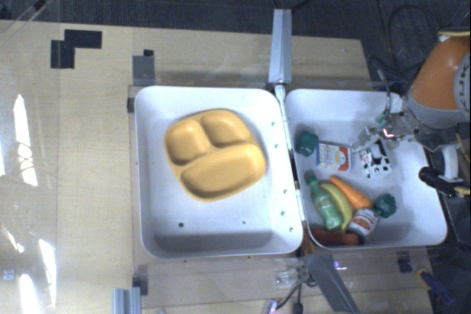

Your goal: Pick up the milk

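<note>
Milk [376, 162], which I take to be the small black-and-white spotted carton in the right bin [419, 232], sits on the bin floor just in front of the pincer [381, 133], on its near-edge side and so close that the two look almost touching. Nothing suggests it has been lifted, so I judge the task to be at its approach stage: the arm [441, 84] has the pincer over the right spot, but closing on the carton, gripping it and raising it are all left to do. The pincer is a tangle of small parts at this size, and I cannot tell how wide it stands or whether it has hold of anything. The carton seems to lie on its side, its long axis running roughly across the view with a slight tilt. Which end is the top is too small to make out. A second carton [333, 155], white with orange and blue, lies farther out from the pincer toward the divider. A carrot [352, 193] and a green bottle [327, 204] lie beyond the milk, nearer the bin's front wall.
</note>
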Tool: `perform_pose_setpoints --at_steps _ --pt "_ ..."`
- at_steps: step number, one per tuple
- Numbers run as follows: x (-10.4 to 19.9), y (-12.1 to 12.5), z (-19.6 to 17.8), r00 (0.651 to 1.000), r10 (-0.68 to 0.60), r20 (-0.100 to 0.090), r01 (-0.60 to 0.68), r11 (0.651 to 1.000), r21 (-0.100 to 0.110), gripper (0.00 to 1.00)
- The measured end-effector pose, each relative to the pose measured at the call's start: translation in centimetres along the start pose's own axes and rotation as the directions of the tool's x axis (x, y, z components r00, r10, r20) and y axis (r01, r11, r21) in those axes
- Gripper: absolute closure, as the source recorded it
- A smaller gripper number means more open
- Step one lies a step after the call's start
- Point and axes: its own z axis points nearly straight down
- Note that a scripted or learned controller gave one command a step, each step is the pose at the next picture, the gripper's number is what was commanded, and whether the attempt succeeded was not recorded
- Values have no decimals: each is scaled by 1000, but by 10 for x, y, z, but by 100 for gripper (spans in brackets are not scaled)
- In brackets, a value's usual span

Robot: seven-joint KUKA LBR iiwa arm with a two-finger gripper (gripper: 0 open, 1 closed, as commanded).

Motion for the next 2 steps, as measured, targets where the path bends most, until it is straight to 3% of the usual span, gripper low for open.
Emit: perform_pose_setpoints --at_steps 1,2 --pt "0 3 -14 1000 -2 3 3 1000 -9 100" --pt "50 34 -81 983 181 1 -181 983 0 100"
